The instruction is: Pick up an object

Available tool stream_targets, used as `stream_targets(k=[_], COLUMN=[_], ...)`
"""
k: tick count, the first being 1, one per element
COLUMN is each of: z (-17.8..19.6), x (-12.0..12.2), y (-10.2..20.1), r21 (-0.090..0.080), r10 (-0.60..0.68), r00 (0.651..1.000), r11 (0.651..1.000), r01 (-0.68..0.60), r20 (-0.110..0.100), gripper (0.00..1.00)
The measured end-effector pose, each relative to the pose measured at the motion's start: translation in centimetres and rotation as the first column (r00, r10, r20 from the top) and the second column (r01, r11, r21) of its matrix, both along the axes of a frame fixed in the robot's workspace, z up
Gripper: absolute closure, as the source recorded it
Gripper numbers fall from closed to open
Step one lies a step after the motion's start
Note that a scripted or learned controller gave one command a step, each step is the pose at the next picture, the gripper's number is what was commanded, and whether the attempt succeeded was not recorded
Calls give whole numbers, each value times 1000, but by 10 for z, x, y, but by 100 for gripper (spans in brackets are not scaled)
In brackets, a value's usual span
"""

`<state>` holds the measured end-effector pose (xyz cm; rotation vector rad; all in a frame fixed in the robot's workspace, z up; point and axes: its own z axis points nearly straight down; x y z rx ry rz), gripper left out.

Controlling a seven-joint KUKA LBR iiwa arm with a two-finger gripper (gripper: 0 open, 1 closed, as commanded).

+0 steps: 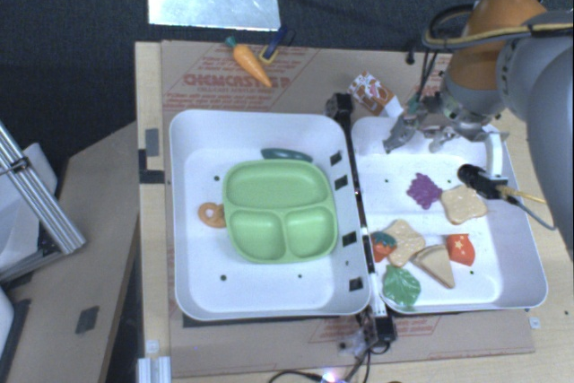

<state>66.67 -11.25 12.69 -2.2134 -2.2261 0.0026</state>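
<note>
- The grey arm [529, 76] reaches in from the right, and its claw [419, 139] hangs over the far end of the right bin [520, 282].
- The claw's two fingers are spread apart with nothing between them.
- The nearest thing to pick is a bunch of purple grapes [424, 189], lying on the bin floor just in front of the claw and apart from it.
- A slice of bread [464, 204] lies just right of the grapes.
- Along the near end of that bin are a piece of toast [405, 238], a red piece [459, 248], a sandwich wedge [435, 265] and a green leaf [401, 287].
- The left bin [193, 282] holds a green divided plate [278, 211], with a small orange ring [213, 215] just left of it and a dark green thing [287, 155] at its far edge.
- Beyond the bins, a carrot [251, 65] and a small red-and-white packet [370, 92] lie on the worktop [108, 166].
</note>
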Motion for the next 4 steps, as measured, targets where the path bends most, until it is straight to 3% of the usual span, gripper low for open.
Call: stream_targets(k=[1,2,4], z=[-44,-30,89], x=[0,2,1], y=[1,0,11], r21=[0,-1,-1], r10=[1,3,1], r00=[1000,1000,1000], r11=[1000,1000,1000], r01=[-1,-3,-1], r20=[1,9,12], gripper=[0,100,100])
